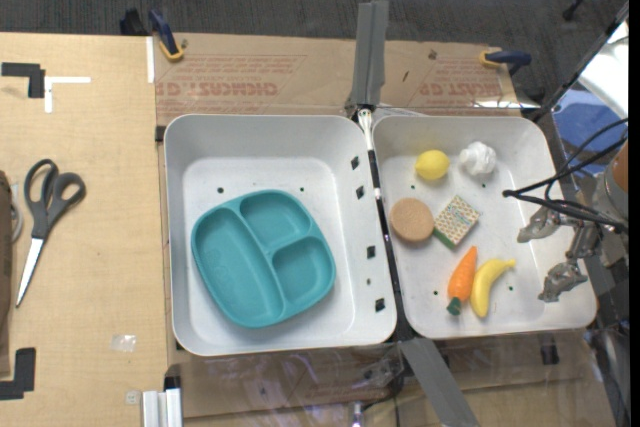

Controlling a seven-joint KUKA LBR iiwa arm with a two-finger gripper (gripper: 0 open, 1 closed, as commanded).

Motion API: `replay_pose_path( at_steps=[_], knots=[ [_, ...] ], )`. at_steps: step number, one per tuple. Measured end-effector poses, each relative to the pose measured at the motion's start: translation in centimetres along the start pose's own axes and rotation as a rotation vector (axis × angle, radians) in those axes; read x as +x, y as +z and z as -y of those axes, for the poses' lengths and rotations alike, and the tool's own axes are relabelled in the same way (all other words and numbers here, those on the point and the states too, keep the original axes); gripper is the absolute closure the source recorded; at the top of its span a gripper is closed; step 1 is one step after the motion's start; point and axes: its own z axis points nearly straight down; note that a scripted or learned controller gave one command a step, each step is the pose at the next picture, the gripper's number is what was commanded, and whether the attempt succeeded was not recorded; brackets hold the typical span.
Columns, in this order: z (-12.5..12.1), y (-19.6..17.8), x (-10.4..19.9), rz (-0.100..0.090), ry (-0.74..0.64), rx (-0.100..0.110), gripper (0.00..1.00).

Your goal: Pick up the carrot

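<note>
Wooden bench [80, 315], two white bins [180, 245] side by side on brown cardboard [260, 80], scissors [45, 210] at left

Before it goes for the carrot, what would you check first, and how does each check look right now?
1. Carrot in plain sight in the right bin: ok.
2. Carrot free of the end effector, which sits near the bin's right wall, apart from it: ok.
3. Room around the carrot: not ok. The banana lies close on its right; whether they touch, cannot tell.
4. Other neighbours, the round brown piece and the sponge, sit just above the carrot's top end: tight, but ok.
5. End effector fingers spread apart, nothing between them: ok.
6. Teal plate is in the left bin, out of the way: ok.
</note>
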Motion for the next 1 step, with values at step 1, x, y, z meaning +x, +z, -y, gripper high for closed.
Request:
replay_pose_path(
  at_steps=[1],
  knots=[
    [-2.63,6.60,-3.53,0.001,0.108,0.000,0.00]
  ],
)
